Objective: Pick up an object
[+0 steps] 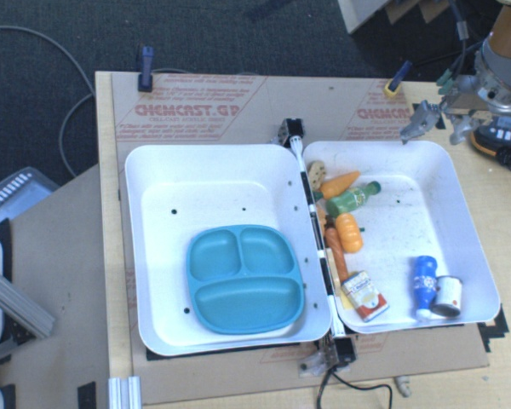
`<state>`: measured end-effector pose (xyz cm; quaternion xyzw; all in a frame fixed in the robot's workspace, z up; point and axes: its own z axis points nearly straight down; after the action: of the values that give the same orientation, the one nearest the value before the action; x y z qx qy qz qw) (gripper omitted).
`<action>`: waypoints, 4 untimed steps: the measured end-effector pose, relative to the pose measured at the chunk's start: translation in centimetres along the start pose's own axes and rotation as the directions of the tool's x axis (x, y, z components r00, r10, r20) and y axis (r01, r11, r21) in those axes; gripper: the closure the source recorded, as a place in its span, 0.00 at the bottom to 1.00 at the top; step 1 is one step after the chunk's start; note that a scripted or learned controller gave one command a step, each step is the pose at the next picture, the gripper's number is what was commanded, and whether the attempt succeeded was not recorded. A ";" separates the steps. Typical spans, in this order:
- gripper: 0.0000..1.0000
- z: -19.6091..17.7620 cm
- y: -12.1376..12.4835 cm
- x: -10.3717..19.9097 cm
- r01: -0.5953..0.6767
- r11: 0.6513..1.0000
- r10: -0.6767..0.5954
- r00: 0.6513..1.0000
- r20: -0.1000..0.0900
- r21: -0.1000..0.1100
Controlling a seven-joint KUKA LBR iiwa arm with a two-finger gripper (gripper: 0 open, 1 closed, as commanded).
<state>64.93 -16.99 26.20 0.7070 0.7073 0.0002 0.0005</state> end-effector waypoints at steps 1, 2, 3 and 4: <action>0.00 15.8 -2.0 3.1 0.001 1.000 -0.001 1.000 -0.001 -0.015; 0.00 16.3 -4.6 6.7 -0.005 0.999 0.006 1.000 0.012 -0.038; 0.00 17.6 -9.5 7.6 -0.003 1.000 0.003 1.000 0.003 -0.002; 1.00 16.7 -9.4 7.7 -0.003 1.000 0.003 1.000 0.002 -0.003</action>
<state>55.50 -9.33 9.51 0.7079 0.7063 0.0005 0.0021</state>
